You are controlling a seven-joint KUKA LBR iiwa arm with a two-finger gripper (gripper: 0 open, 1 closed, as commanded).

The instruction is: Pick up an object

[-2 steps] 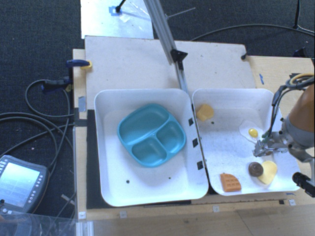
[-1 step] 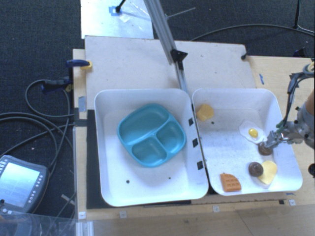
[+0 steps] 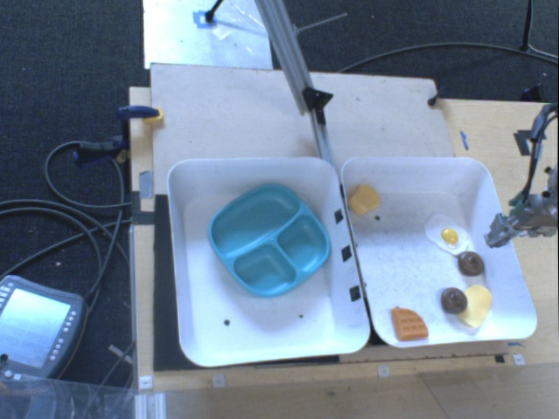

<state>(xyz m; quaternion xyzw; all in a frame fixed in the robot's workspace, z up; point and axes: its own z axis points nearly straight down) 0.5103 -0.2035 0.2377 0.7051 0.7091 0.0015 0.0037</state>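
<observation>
The right bin (image 3: 410,182) holds several toy foods. A yellow chunk (image 3: 363,200) lies at its far left corner. Toward the right wall there is a fried egg (image 3: 447,235), with a brown donut (image 3: 471,264) just in front of it. A second brown donut (image 3: 453,300) touches a pale yellow piece (image 3: 479,307) near the front right. An orange waffle (image 3: 408,324) rests at the front rim. My gripper (image 3: 509,229) hangs at the bin's right wall, right of the egg and apart from it, with nothing seen in it.
The left bin (image 3: 201,321) bears a teal divided plate (image 3: 269,239). A slanted metal pole (image 3: 288,46) runs from the top down to the seam between the bins. Cables (image 3: 61,208) and a teach pendant (image 3: 35,326) lie off the bench at left.
</observation>
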